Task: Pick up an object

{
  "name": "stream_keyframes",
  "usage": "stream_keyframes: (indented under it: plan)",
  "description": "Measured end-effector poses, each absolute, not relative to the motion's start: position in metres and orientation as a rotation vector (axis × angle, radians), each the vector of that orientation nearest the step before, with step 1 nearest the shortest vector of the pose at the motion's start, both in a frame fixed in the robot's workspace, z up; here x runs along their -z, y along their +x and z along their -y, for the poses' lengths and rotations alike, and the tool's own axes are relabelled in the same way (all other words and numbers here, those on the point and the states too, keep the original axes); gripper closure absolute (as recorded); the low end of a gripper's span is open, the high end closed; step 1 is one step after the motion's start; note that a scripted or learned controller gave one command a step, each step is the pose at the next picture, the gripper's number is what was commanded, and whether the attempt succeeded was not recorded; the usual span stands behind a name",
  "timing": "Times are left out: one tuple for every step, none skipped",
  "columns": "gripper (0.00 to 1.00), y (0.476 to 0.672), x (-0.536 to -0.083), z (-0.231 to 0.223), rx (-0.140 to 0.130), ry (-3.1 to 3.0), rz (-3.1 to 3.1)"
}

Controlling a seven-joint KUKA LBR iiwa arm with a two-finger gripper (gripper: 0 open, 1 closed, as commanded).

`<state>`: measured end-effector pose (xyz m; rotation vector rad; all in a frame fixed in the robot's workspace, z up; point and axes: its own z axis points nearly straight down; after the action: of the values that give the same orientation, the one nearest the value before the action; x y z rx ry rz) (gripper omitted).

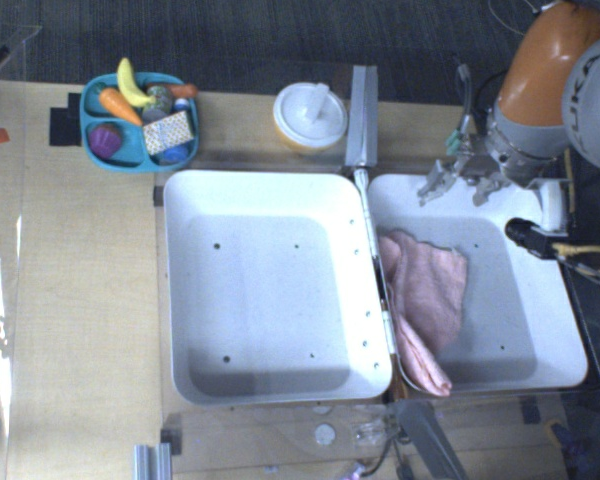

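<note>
1. a wooden bench (70,298) is seen from above, and two shallow white bins are set on it side by side, their inner walls touching along the middle.
2. the left bin (270,288) is seen as a bare white floor with a few small dark dots.
3. the right bin (500,298) is partly covered by the cloth, which is laid against its left wall.
4. the grey arm (560,68), with its orange band, is brought in from the right and is held above the far right corner of the right bin.
5. a pink cloth (426,298), the only thing to be picked up, is found crumpled in the left half of the right bin; one end is trailed down to the near wall.
6. a blue tray (102,160) is placed on the bench beyond the far left corner of the left bin, and toy food is held in it, among it a yellow banana (131,84) and an orange carrot (119,106).
7. a round white lid (310,114) on a yellow rim is set on the bench just beyond the left bin.
8. the gripper (462,180) is held over the far edge of the right bin, well apart from the cloth; its fingers are seen spread apart with nothing between them.
</note>
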<state>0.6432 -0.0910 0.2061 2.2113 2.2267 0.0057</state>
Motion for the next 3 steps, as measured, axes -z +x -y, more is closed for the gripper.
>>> stream_keyframes:
  plan:
    - [0.00, 0.643, -0.206, 0.091, -0.006, 2.211, -2.227]
    - [0.00, 0.602, -0.118, 0.116, -0.003, 2.298, -2.140]
    - [0.00, 0.561, -0.090, 0.159, -0.012, 2.231, -2.195]
